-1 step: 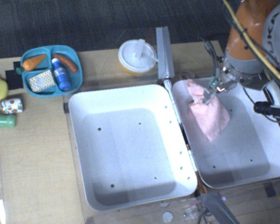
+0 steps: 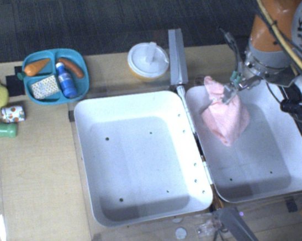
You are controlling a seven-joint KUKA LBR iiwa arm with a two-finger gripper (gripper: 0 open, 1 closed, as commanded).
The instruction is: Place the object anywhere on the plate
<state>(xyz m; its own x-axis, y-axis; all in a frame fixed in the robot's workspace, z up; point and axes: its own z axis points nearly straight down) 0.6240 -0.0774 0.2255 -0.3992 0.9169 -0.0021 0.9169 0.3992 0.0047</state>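
A crumpled pink cloth hangs in the right bin, bunched up toward its top where my gripper pinches it. The fingers are shut on the cloth's upper right fold, and the cloth looks partly lifted off the bin floor. The blue divided plate sits on the bench at the far left, beyond the left bin. It holds an orange carrot toy, a blue bottle, a sausage-like toy and a patterned piece. The arm comes in from the upper right.
The left bin lies between the cloth and the plate. A white lidded bowl stands behind the bins next to a metal post. A banana, a small can, a green bottle and a carton lie at the bench's left edge.
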